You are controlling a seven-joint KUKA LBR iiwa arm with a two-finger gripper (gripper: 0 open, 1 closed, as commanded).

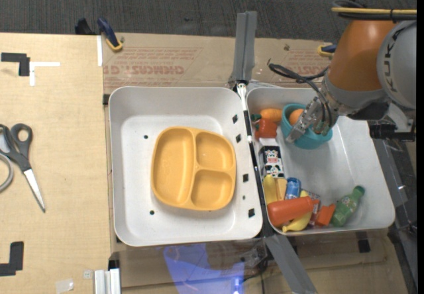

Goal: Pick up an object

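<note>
Lying nearest in the right bin [371, 173]: a green bottle [347, 205], an orange-red carrot-shaped toy [291, 208], yellow pieces and a small blue item [292, 188]. Left bin [126, 153] holds a yellow divided plate [194, 168]. Farther back, the pincer [311, 124] sits low over a teal cup [306, 132] with something orange inside; finger state cannot be told. Scissors [23, 160] lie on the tabletop [53, 220] at left.
</note>
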